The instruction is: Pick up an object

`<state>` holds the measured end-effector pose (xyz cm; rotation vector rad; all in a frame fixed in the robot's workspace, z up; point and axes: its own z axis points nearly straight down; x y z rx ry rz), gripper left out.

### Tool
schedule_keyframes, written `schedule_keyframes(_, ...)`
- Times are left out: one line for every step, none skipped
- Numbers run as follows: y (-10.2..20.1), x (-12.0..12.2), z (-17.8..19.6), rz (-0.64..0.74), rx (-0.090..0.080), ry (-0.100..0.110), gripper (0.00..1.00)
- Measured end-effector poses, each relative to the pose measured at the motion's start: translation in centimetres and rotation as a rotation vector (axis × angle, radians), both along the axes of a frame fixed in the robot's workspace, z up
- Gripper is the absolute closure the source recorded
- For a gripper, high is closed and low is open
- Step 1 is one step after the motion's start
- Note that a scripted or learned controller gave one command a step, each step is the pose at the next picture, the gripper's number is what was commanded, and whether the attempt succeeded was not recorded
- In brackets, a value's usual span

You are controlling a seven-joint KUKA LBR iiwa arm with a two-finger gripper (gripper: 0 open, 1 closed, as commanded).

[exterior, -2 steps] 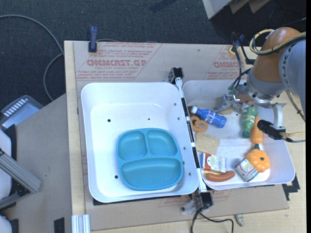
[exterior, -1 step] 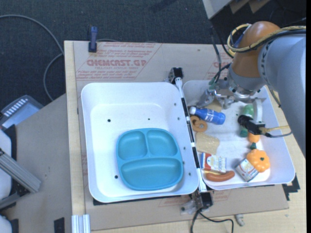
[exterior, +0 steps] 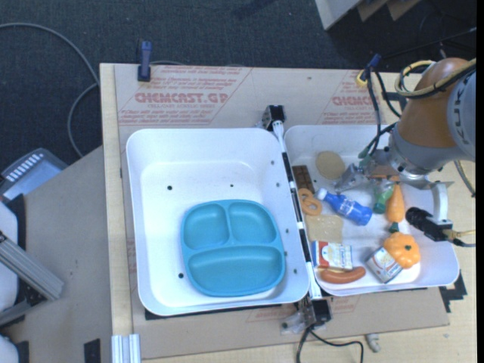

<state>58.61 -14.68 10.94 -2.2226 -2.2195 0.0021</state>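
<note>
Plainly, the grey arm with its orange band reached into the right-hand shallow white bin (exterior: 446, 274) from the right, and its two-finger gripper (exterior: 361, 174) hung low near that bin's middle, just above and beside the small blue plastic bottle with a white cap (exterior: 345, 206). Whether anything was clasped could not be told, for the wrist hid that part.

The bottle lay on its side, its cap pointing left, near an orange ring (exterior: 308, 201) and a tan round disc (exterior: 330, 164). It looked light, stiff and smooth, so likely to roll or slip; a hold across the body's middle, square to its length, seemed the safest. The blue divided plastic plate (exterior: 231, 246) sat alone in the left-hand white bin (exterior: 151, 203).
</note>
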Motion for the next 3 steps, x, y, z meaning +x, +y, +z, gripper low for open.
schedule_keyframes(2.7,-2.8,-2.5,0.001,0.001,-0.001,0.0)
schedule_keyframes(5.6,2.0,-2.5,0.002,0.001,-0.003,0.0)
schedule_keyframes(4.7,8.0,-2.4,0.002,-0.001,0.005,0.0)
